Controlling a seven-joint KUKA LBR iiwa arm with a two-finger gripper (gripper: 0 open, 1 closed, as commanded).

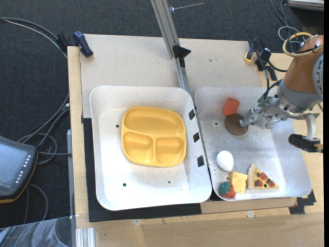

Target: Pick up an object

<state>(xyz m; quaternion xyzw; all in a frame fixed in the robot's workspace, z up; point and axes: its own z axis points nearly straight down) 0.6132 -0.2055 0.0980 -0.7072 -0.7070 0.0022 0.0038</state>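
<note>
Plainly, gripper (245,121) touches the brown disc (236,125) in the right bin (293,158); its opening cannot be told

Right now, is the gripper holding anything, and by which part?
Cannot be told: the gripper sits at the brown disc's edge, with nothing visibly held.

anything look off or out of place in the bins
Nothing looks spilled or broken. The yellow divided plate sits a little askew in the left bin. In the right bin, the egg, cheese wedge and pizza slice crowd the near edge, and the gripper is by the brown disc.
</note>
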